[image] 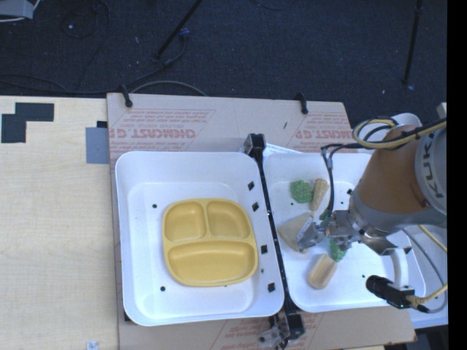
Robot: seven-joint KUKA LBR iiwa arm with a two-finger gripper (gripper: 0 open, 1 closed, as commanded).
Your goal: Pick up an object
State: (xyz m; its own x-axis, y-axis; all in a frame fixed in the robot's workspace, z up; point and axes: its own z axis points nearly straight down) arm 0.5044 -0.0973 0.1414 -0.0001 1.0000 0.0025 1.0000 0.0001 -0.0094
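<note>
Several small items lie in the right white bin (379, 297); we are at the reaching step, our hand (319, 232) low over a pale beige wedge-shaped piece (293, 230), grip unclear. Next we must close squarely on it.

The arm (398, 184) hides part of the right bin (343, 301), perhaps covering some objects.

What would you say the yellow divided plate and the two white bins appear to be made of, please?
The yellow divided plate looks like moulded plastic with a dull satin finish: one even colour, rounded compartment walls, soft highlights. The left bin and the right bin also look like plastic, smooth and slightly glossy, with rounded corners and thin rims, though coated metal cannot be excluded.
</note>
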